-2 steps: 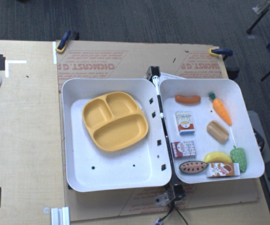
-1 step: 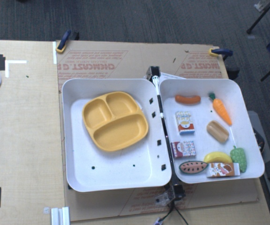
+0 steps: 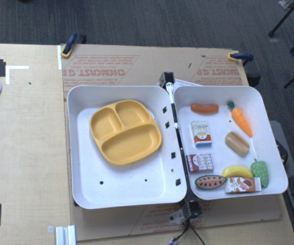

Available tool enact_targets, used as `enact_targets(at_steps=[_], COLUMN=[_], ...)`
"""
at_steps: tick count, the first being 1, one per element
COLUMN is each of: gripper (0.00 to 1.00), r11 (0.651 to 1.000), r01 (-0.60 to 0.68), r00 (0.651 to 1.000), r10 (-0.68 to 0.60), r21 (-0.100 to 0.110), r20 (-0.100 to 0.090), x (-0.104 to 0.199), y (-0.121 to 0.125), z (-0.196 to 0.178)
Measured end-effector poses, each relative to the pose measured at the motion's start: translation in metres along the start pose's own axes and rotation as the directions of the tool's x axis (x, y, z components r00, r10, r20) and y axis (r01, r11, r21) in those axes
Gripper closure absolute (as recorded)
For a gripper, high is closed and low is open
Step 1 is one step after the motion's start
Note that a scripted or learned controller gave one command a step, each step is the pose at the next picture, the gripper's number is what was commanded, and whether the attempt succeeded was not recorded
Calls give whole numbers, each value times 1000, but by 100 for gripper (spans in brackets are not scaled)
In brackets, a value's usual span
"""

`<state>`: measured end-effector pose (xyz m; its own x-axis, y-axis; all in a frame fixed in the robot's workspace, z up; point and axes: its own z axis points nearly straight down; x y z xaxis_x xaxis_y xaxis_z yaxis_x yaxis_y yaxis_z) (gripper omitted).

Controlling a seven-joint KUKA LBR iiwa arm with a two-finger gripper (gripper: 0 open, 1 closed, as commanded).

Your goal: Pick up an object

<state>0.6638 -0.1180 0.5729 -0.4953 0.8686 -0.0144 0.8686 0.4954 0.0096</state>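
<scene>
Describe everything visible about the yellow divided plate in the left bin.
The yellow divided plate looks like smooth matte plastic, a rounded shape with a raised rim. Ridges split it into three wells: two smaller ones toward the far side and one large one nearer the camera. Nothing lies in the wells. It rests flat, right side up, on the floor of the left bin, turned somewhat askew to the bin's walls, in the bin's far half, touching no other object.

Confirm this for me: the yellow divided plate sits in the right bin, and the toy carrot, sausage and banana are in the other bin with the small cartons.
Not quite. The camera view shows the yellow divided plate in the left bin, not the right one. The rest stands: the carrot, sausage and banana lie in the other bin with the small cartons.
</scene>
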Motion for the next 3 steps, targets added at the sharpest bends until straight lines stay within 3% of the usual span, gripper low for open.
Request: enact_targets(at_steps=[3], gripper=[100], r11=[1000], r01=[5], r00=[1000], r10=[-5], r21=[-9], r20=[10], x=[-1], y=[4], z=[-28])
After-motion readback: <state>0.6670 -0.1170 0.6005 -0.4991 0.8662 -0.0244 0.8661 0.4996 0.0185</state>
